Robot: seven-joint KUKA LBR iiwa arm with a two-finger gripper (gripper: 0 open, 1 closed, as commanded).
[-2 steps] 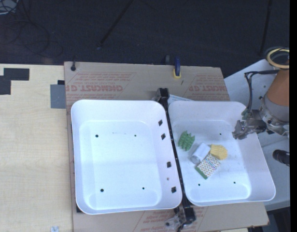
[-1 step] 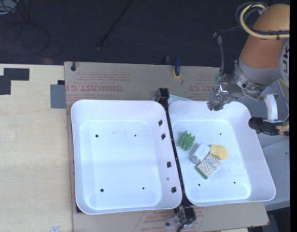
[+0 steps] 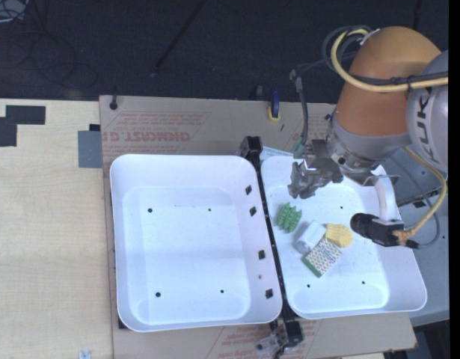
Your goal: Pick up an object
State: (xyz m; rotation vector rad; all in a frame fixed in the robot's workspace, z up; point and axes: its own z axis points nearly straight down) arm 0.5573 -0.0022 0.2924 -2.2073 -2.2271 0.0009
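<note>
Camera view: gripper (image 3: 303, 185) over far-left corner of right bin (image 3: 364, 294).

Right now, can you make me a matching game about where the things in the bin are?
Things:
1 green toy
2 yellow block
3 patterned packet
4 claw

Places:
A lowest item in the view
B over the back part of the right bin
C leftmost item in that bin
D rightmost item in that bin

Pairs: 1-C, 2-D, 3-A, 4-B
</note>
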